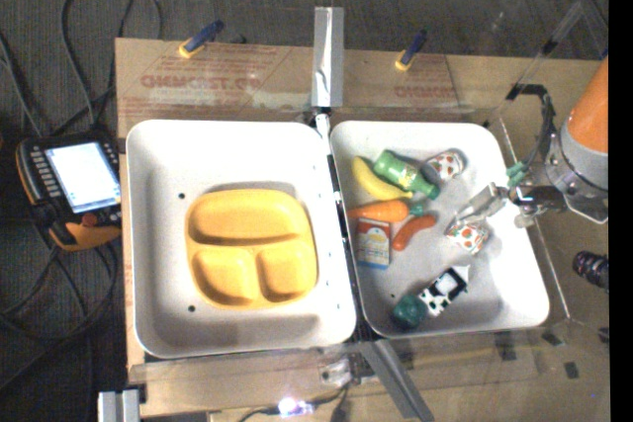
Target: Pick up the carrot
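The carrot (384, 210) is orange with a green tip and lies across the left half of the right bin (514, 306). It sits just below a yellow banana (366, 177) and above a small orange carton (373, 243). My gripper (485, 203) hangs over the right side of that bin, about a hand's width to the right of the carrot and apart from it. Nothing shows held in it. The grey wrist (554, 188) and orange band (590, 119) reach in from the right.
Around the carrot lie a green bottle (404, 171), a red-dotted white can (447, 163), a red sausage-like piece (413, 229), a red-dotted white packet (467, 234), a black-and-white toy (445, 290) and a green lump (407, 311). The left bin (148, 212) holds a yellow divided tray (255, 244).
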